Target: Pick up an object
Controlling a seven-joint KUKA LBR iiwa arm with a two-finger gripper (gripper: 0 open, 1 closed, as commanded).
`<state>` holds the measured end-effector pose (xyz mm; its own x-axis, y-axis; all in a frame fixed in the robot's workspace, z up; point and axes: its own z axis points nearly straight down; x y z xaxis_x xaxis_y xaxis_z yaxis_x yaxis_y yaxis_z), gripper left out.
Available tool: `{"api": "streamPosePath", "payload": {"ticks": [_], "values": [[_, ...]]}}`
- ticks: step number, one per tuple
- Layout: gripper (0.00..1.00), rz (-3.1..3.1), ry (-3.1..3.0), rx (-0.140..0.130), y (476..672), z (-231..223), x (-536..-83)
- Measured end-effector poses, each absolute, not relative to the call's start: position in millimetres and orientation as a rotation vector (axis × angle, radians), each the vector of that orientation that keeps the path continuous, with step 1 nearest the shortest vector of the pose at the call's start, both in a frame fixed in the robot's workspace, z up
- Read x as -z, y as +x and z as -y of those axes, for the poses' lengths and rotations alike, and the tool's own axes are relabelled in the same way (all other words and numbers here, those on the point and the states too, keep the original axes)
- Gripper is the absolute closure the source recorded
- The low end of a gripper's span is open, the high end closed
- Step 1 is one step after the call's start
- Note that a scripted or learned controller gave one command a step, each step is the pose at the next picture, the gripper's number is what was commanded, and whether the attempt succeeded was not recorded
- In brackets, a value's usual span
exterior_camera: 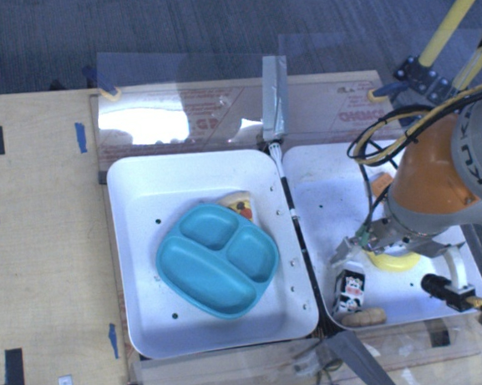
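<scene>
The brown stick (pixel 366 317) lies by the carton (pixel 349 291); the gripper (pixel 352 249) hangs above for a grab, finger state unclear.

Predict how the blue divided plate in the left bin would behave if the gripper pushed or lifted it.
The blue divided plate looks like rigid moulded plastic, so it would probably keep its shape. Lying flat and wide, it would likely slide, not roll. Its smooth, shallow rim may slip from a two-finger grip.

Card (pixel 237 203) (half under blue plate (pixel 217 259))
</scene>
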<state>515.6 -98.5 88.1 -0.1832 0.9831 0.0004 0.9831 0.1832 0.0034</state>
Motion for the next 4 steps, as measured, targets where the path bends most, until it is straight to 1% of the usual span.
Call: {"api": "streamPosePath", "payload": {"ticks": [1,2,3,4], "values": [[1.00,-2.407,2.004,-0.012,518.1,99,-100],[0.00,-2.409,2.004,-0.011,517.6,99,-99],[0.00,-2.589,1.763,-0.009,486.4,99,-88],[0.00,-2.196,2.238,-0.011,482.1,120,-88]]}}
